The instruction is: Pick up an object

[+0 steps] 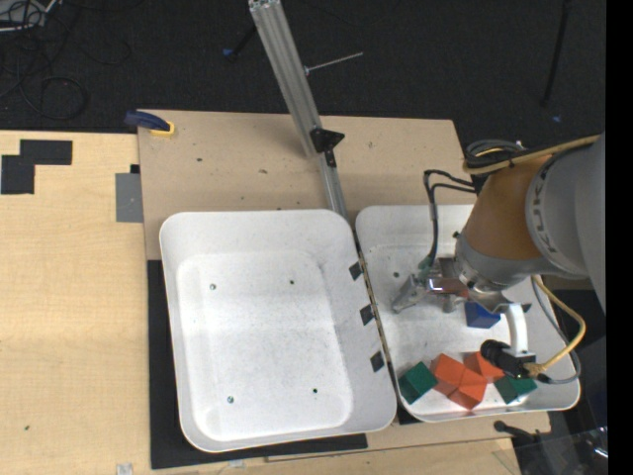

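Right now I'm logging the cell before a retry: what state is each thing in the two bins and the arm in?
left bin: flat on the bench.
right bin: holds the blocks near its front edge.
orange blocks: lying clustered, touching.
green blocks: lying either side of the orange ones.
blue block: partly hidden under the wrist.
gripper: low over the right bin, nothing seen between its fingers.

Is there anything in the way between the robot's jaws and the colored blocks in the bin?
Nothing visible stands in the way. The gripper hangs over the bare floor of the right bin. The green block and orange blocks lie toward that bin's near edge, with open white floor between them and the gripper. The blue block sits beside the wrist.
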`<action>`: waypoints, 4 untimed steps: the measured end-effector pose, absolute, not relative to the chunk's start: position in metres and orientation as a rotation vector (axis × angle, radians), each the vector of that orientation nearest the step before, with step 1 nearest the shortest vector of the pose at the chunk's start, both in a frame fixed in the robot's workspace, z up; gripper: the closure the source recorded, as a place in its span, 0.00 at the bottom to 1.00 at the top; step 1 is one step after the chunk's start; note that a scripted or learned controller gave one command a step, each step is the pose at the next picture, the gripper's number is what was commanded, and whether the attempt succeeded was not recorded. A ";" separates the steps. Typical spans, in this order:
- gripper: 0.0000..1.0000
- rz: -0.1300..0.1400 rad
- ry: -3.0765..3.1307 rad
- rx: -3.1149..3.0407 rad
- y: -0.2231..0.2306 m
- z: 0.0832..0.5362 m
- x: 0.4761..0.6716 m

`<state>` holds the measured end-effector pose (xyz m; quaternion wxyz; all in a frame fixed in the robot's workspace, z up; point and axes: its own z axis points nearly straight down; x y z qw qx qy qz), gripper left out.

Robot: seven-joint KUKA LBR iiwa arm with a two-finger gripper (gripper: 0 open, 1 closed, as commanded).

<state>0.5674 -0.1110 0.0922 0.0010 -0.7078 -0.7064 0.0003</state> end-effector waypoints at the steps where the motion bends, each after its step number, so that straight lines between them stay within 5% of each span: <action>1: 1.00 0.003 -2.208 -2.230 -0.113 0.103 0.567; 3: 1.00 -0.002 -2.223 -2.222 -0.124 0.205 0.580; 4: 1.00 0.002 -2.225 -2.216 -0.123 0.207 0.580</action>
